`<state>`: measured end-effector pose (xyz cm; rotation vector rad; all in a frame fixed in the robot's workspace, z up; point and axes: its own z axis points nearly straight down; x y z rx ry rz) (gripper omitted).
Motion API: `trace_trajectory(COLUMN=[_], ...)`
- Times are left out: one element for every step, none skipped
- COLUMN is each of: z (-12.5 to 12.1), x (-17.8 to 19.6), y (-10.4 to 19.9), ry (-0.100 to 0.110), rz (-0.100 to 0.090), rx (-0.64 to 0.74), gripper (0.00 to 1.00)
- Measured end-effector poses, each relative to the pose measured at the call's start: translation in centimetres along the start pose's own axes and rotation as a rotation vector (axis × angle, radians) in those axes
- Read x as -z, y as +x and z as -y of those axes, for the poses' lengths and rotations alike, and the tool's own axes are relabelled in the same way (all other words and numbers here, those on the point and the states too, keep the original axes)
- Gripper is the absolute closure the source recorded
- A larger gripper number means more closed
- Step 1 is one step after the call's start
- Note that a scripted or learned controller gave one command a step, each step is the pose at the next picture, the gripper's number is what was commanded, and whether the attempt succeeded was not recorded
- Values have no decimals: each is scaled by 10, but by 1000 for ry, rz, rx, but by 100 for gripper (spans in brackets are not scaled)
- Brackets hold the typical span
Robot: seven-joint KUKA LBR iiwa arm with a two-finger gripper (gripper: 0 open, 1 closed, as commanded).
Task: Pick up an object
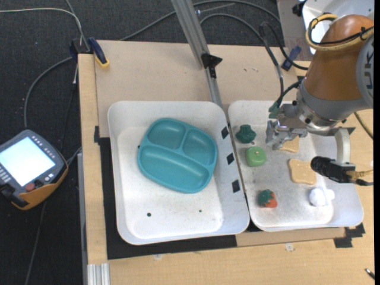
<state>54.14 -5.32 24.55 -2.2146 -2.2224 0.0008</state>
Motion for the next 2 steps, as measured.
trace_trajectory(z=[23,48], x=[-15,-19], y=[46,101], ry=[2,2], rz=[0,1], rx=[0,-1], gripper=[100,100])
